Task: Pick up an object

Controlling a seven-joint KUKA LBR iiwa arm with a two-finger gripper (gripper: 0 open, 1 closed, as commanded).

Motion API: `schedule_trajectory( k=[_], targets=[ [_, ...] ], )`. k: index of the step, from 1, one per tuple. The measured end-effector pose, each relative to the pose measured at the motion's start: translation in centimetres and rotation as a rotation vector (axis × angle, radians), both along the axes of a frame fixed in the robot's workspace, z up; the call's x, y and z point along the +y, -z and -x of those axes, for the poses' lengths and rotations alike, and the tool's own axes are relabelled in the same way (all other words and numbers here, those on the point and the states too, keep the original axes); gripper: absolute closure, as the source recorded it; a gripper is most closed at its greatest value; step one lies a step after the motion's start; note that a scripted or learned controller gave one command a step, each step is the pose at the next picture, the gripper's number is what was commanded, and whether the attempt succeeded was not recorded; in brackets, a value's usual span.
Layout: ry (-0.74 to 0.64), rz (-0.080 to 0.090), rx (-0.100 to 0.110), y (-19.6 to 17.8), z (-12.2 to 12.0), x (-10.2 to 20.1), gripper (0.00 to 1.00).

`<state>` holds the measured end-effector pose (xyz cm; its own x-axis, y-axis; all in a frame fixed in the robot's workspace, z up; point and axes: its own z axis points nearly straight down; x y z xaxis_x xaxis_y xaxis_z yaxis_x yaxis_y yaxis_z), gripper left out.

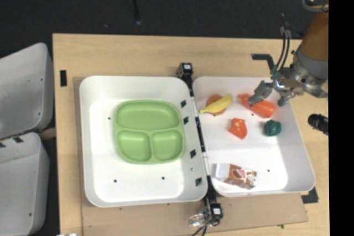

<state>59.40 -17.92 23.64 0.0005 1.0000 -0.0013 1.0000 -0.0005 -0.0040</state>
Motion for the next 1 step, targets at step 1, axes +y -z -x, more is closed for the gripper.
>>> schedule_trajectory(
  k=[1],
  targets=[
    [0.000, 0.000, 0.000, 6.25, 0.35, 0.07, 0.00]
  ],
)
